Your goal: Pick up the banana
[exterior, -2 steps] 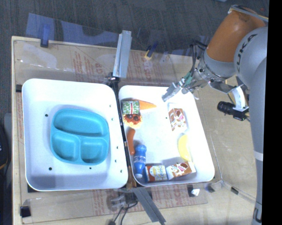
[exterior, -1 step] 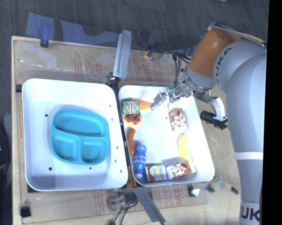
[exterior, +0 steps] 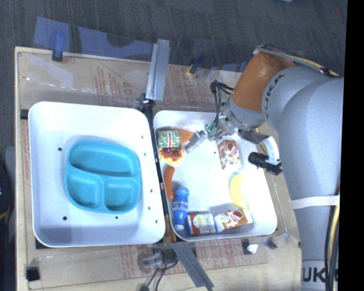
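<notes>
One banana [exterior: 237,191], two bins [exterior: 46,116], one blue tray [exterior: 103,175].

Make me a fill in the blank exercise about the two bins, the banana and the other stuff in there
1. The blue divided tray lies in the ____ bin.
2. The banana lies in the ____ bin, near its right wall.
3. The bottle near the right bin's front-left corner is ____ in colour.
4. The band on the arm above the hand is ____.

Missing words: left; right; blue; orange

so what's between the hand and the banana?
Camera view: a small brown-and-white packet lies between the hand and the banana, on the white bin floor.
</notes>
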### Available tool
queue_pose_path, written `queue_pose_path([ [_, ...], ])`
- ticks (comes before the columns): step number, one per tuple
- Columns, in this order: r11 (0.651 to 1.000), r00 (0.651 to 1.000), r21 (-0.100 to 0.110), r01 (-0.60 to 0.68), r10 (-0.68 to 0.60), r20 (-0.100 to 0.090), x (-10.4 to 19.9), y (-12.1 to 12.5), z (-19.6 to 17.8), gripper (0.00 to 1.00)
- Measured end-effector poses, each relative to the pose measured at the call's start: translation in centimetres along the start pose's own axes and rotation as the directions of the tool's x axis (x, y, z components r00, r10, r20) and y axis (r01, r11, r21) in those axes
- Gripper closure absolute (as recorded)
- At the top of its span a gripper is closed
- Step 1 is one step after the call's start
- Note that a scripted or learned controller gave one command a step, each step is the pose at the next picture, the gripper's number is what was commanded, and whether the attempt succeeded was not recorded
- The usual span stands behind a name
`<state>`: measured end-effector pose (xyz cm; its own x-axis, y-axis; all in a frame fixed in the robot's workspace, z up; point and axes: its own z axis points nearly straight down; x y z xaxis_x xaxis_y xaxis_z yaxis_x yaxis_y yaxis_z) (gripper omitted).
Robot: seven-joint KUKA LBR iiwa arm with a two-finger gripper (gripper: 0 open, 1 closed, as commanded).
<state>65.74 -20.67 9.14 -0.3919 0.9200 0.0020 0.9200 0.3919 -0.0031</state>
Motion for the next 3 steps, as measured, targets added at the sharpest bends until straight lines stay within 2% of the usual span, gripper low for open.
queue_pose_path([
  [3, 1.0, 1.0, 0.0, 0.0, 0.0, 0.0, -0.03, -0.01, -0.02, 0.0],
])
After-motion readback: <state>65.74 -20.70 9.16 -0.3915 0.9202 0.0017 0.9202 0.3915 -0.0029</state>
